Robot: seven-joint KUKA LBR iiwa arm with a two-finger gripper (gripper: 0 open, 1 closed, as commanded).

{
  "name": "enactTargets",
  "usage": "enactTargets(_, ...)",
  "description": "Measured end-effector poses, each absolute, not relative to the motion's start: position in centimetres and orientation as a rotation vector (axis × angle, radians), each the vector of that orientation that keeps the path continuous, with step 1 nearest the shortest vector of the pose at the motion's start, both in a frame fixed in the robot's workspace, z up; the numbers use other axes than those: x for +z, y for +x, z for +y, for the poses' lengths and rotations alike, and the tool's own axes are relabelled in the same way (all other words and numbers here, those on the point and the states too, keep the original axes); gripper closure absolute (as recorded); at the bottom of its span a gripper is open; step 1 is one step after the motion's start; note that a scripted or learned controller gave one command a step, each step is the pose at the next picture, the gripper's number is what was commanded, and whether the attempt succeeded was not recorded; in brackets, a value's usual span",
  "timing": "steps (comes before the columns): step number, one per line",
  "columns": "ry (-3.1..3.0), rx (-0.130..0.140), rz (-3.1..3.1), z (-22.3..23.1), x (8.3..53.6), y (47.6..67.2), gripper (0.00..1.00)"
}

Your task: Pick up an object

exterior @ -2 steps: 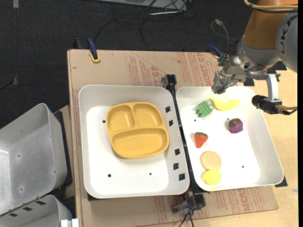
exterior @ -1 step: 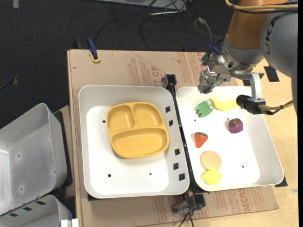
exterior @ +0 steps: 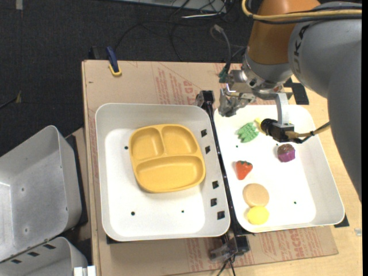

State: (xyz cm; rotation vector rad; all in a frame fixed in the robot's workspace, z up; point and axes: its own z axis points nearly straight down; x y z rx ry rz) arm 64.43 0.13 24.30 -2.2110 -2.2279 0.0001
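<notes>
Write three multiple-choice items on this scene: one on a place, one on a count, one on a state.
1. Where is the yellow tray?
A. left bin
B. right bin
C. outside the bins

2. How many compartments does the tray have?
A. two
B. three
C. five

3. How does the strawberry lie?
A. between the gripper's fingers
B. on the tray
C. loose on the right bin floor

Answers:
1 A, it rests in the left bin.
2 B, two small and one large.
3 C, apart from the gripper.

Dark floor [exterior: 46, 33], trailing cables [exterior: 144, 25]
</notes>
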Motion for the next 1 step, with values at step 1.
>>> enactTargets(1, -2.212, -0.005, -2.231, 5.88, 24.81, 64.91, 1.00)
